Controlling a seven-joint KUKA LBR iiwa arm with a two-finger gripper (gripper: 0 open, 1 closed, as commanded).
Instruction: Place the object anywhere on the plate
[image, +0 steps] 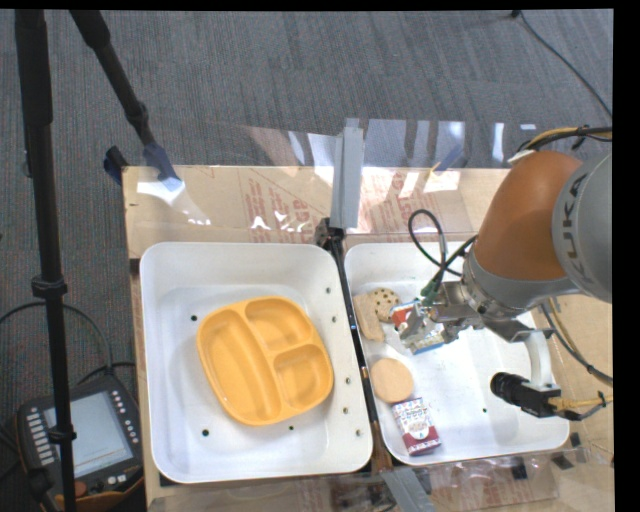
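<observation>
The end effector hangs low over the upper middle of the right bin, reaching in from the grey arm with its orange band. Its metal tip is crowded against a small cluster of things, and whether it is apart, together or clamped on anything cannot be told from this slanted look down.

Just at that tip sit a small red item and a bluish-white piece, both touching or partly under it; their shapes are too hidden to name. Just left of them lies a round chocolate-chip cookie, flat and speckled, and below that a pale tan slab against the bin's left wall. Nearer the front lies a smooth round orange-tan disc, and in front of it a small red and white carton lying flat near the front left corner.

The plate is in the left bin, well apart from the end effector. It is glossy yellow plastic, rounded at the corners, turned at a slant, and moulded into three compartments.

Both bins are shallow, white and smooth, standing side by side on a brown cardboard-covered table.
</observation>
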